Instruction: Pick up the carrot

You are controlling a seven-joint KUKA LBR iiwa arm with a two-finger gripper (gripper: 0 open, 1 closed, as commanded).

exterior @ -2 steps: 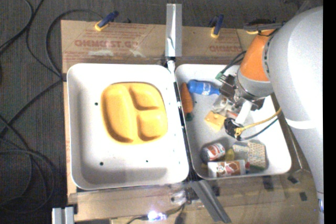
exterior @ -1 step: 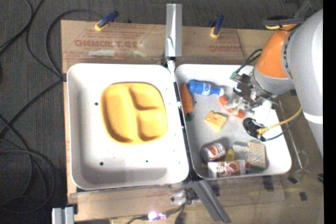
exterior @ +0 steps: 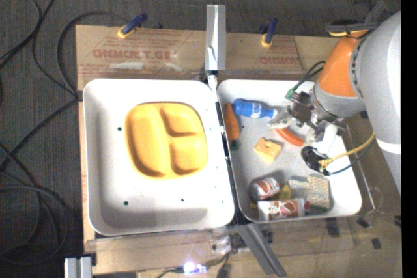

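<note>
A carrot [exterior: 231,125] lies against the left wall of the right bin [exterior: 355,202], beside a blue bottle [exterior: 253,109]. The gripper [exterior: 301,115], its grip unreadable from above, hovers well right of it; a clean pick likely means closing across the carrot, clear of the wall.

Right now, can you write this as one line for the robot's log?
carrot: lying at right bin's left wall | gripper: above bin, right of bottle | carrot not picked up
</note>
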